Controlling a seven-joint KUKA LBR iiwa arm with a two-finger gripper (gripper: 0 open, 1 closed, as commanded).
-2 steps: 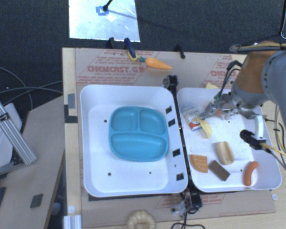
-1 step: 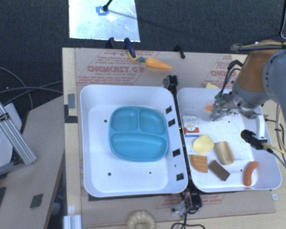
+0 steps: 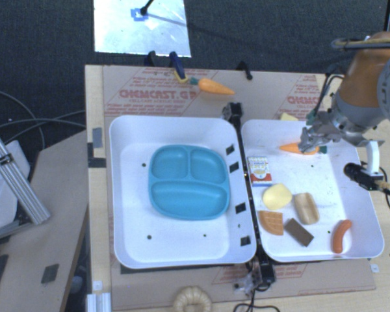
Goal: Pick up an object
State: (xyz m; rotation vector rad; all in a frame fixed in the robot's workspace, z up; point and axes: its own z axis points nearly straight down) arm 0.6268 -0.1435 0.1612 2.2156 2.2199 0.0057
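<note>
My gripper (image 3: 310,143) hangs low over the back of the right bin (image 3: 370,229), directly on the right end of a small orange carrot (image 3: 290,148). The carrot lies on the bin floor and points left from under the gripper. Further forward in the same bin lie a small red-and-white carton (image 3: 258,168), a yellow lump (image 3: 277,195), a bread roll (image 3: 305,208), an orange cracker (image 3: 271,222), a brown bar (image 3: 299,232) and a sausage (image 3: 340,236).
The left bin (image 3: 127,174) holds a blue divided plate (image 3: 188,181). A second carrot (image 3: 212,86) lies on the cardboard behind the bins. A black fitting (image 3: 359,173) sits at the right bin's right side. A ring-shaped pastry (image 3: 192,299) lies in front of the bins.
</note>
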